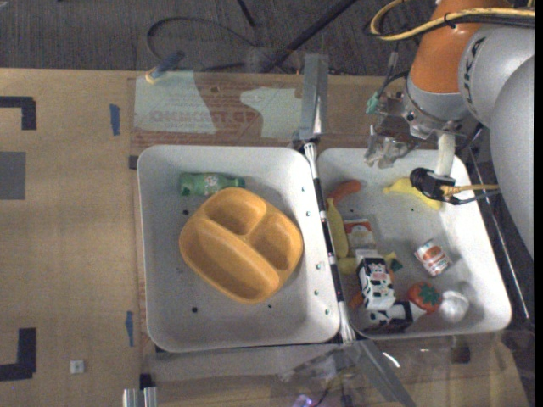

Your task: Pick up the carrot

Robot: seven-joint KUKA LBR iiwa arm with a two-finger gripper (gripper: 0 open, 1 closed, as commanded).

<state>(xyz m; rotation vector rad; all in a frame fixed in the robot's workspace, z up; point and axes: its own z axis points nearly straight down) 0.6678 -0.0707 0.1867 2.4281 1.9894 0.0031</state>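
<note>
One carrot [345, 189] near bin edge; end effector [387, 151] above, finger state unclear.

Grey arm [509, 83], orange band [441, 49] (glossy), yellow cable [407, 7], metallic end effector [386, 153]

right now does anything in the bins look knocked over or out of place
Nothing looks spilled or damaged. The green bottle lies on its side beside the yellow divided plate in the left bin; the carrot lies loose in the right bin.
</note>
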